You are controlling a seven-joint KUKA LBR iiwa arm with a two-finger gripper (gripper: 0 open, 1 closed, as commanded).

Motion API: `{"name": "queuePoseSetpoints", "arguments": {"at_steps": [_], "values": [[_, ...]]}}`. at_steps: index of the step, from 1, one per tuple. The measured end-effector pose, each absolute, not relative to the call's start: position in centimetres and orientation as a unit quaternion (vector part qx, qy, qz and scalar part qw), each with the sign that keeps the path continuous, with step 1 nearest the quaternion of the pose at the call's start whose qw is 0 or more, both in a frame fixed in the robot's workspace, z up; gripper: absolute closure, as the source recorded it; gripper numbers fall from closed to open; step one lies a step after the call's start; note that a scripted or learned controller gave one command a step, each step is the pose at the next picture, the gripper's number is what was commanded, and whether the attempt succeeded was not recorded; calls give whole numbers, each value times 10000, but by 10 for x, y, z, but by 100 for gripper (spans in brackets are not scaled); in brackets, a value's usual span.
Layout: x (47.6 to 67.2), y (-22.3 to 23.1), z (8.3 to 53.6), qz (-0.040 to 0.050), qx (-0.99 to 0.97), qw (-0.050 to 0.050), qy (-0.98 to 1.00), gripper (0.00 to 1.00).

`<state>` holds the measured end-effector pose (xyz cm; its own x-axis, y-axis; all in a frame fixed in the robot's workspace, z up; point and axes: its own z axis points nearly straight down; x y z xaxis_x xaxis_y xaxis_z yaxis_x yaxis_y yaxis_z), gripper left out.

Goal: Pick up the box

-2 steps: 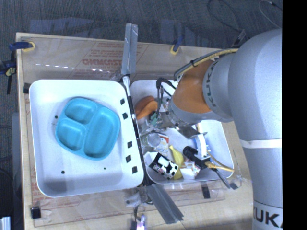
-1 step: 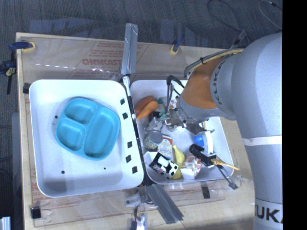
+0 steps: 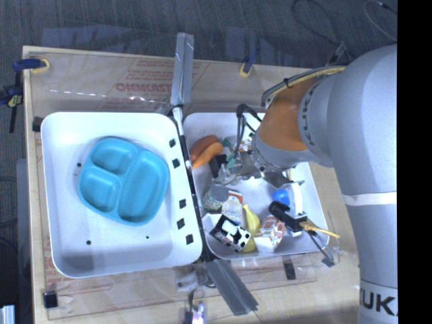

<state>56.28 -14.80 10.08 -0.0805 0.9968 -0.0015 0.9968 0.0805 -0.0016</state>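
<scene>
Pale board covered the bench [image 3: 101, 79], and two white bins sat on it side by side. One bin [image 3: 64, 238], on the view's left, held a blue tray [image 3: 125, 179] with three wells, lying flat near its middle. Its neighbour [image 3: 312, 191] was crowded. A carrot [image 3: 204, 150] lay at its far left corner, close to the dividing wall. Along the near side sat the box [image 3: 229, 233], black and white in pattern, touching a banana [image 3: 251, 220] on its right. Just past the banana stood a red-and-white carton [image 3: 272, 235]. A blue item [image 3: 282, 198] lay beyond the carton, toward the right wall.

From the right came the arm [image 3: 351, 113], its orange band above the bin's far half. The gripper [image 3: 231, 165] hung low over the clutter just beside the carrot, well apart from the box. Whether it was spread or closed could not be told, and nothing could be seen held in it.
</scene>
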Motion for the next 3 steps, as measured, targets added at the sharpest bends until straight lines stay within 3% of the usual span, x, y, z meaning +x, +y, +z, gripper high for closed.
{"name": "queuePoseSetpoints", "arguments": {"at_steps": [1, 2, 3], "values": [[563, -148, 101, -11, 6777, 3, 7353, 0], [513, -149, 90, -11, 7073, -13, 7069, 0], [513, -150, 100, -15, 7056, -9, 7086, 100]]}}
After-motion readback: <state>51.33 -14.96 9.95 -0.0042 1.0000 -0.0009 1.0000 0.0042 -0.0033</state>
